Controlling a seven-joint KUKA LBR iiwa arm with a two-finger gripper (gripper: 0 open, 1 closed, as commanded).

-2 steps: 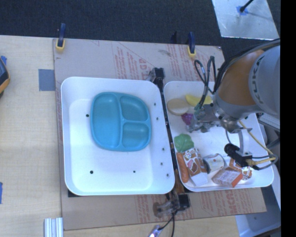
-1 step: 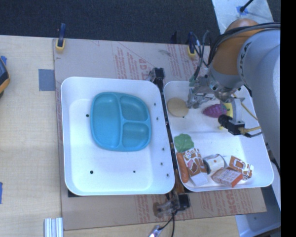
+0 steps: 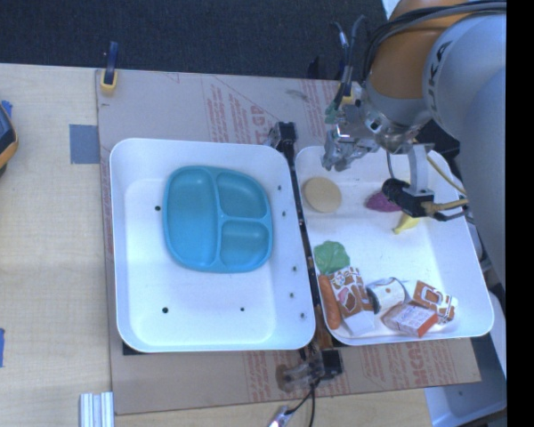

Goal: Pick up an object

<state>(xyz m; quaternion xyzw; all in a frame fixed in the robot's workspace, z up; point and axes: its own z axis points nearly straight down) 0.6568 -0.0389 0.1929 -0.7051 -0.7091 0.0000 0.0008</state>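
The gripper hangs over the far left corner of the right bin; whether it is parted or closed cannot be told. A round tan cookie lies just near of it, untouched, with a purple piece to the right.

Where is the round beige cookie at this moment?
The round beige cookie lies in the right bin, near its upper left corner, just below the gripper.
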